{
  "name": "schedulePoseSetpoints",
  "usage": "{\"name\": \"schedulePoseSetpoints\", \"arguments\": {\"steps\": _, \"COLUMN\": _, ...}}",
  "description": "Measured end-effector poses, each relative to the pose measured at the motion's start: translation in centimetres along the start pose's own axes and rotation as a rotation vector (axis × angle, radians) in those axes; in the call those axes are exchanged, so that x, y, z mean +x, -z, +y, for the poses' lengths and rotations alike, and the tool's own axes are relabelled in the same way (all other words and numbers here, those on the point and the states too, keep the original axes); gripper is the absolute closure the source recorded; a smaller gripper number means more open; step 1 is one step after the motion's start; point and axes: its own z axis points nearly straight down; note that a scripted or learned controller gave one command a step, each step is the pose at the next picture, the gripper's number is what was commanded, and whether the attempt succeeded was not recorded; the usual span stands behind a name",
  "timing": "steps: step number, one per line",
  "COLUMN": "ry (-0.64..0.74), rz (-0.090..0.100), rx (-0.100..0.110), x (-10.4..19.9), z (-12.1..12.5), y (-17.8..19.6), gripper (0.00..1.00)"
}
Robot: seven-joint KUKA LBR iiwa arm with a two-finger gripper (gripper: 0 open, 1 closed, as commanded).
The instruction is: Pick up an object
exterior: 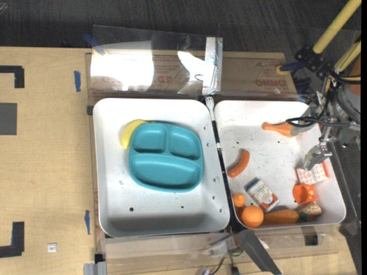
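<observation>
Several small objects lie in the right bin (252, 113): a sausage (239, 162), an orange (252, 216), a carrot (281, 216), a red-and-white packet (312, 174). Your gripper (317, 156) hangs just above that packet, holding nothing; whether it is parted or closed you cannot tell. You are at the approach; next, descend squarely over the packet and close.
</observation>
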Motion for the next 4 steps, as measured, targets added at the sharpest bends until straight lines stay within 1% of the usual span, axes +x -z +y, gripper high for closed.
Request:
{"name": "schedulePoseSetpoints", "arguments": {"steps": 1, "ry": -0.092, "rz": 0.0, "rx": -0.001, "x": 5.9, "z": 3.5, "y": -14.4, "gripper": 0.0}}
{"name": "schedulePoseSetpoints", "arguments": {"steps": 2, "ry": 0.054, "rz": -0.005, "rx": 0.001, "x": -1.5, "z": 1.4, "y": -7.1, "gripper": 0.0}}
{"name": "schedulePoseSetpoints", "arguments": {"steps": 3, "ry": -0.131, "rz": -0.006, "rx": 0.0, "x": -1.7, "z": 5.9, "y": -15.5, "gripper": 0.0}}
{"name": "schedulePoseSetpoints", "arguments": {"steps": 4, "ry": -0.144, "rz": -0.011, "rx": 0.001, "x": 5.6, "z": 6.2, "y": -16.6, "gripper": 0.0}}
